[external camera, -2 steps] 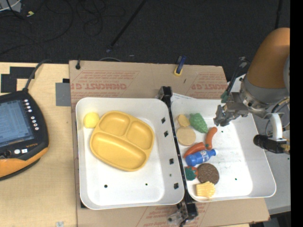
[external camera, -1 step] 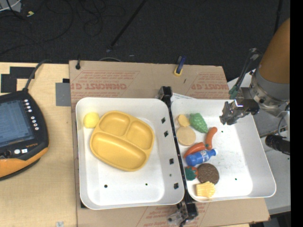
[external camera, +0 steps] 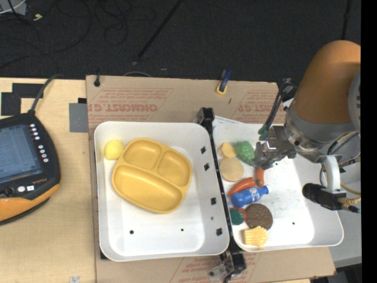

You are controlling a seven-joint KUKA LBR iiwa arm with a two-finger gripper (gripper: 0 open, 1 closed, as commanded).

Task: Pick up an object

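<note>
We see the grey two-finger gripper above the right white bin; whether it is open we cannot tell. Beside it crowd a green lumpy toy, round tan biscuit, orange carrot and blue bottle.

Light wood bench, lower frame. Brown cardboard sheet lies flat at centre, with two white bins on it: left bin, right bin, side by side and touching. Orange-edged teach pendant on bench, far left.
</note>
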